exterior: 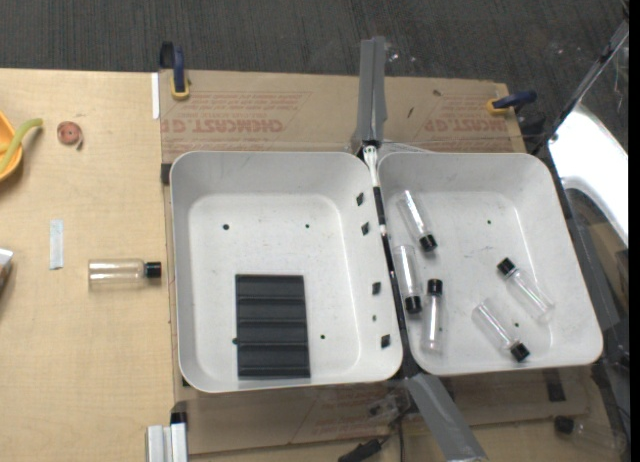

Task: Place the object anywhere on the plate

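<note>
Nearest the camera, left bin (200, 250): one dark ribbed plate (271, 326), flat on the floor. Right bin (545, 200): five clear vials with black caps, lying down, namely vial (501, 332), vial (433, 315), vial (524, 285), vial (408, 278), vial (415, 222). Bench, left of the bins: a sixth vial (124, 271). Gripper: state cannot be told.

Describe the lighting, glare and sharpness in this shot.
Camera view: even, soft light; the white bins show only faint shading at their walls; the clear vials are pale against the white and slightly soft; the dark ribbed plate stands out crisply; no harsh glare.
</note>
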